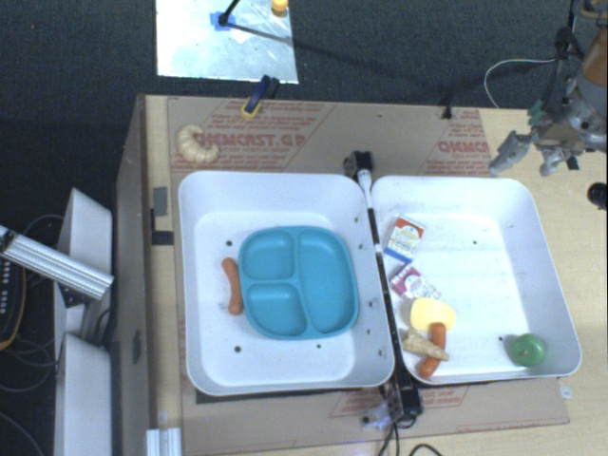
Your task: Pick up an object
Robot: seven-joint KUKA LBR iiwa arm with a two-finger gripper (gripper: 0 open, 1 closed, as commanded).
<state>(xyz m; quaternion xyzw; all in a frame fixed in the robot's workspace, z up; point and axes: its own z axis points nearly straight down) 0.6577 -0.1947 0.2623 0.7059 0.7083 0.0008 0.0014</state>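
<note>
Camera view: gripper [532,150] w/ fingers apart, nothing in it, above right bin's [546,245] far corner, approach step. Green apple [525,350] at bin's near-right corner; next needs reach over, descend, then clamp

So the gripper [534,150] sat at the upper right of the frame, fingers spread, above the right bin [494,196] and holding nothing. That bin had a green ball [526,350] in its lower right corner, plus a small carton [404,238], a yellow piece [432,313] and a carrot [435,348] along its left side. Left bin [214,202] held a blue divided tray [296,281] with a sausage [233,286] just beside it
</note>
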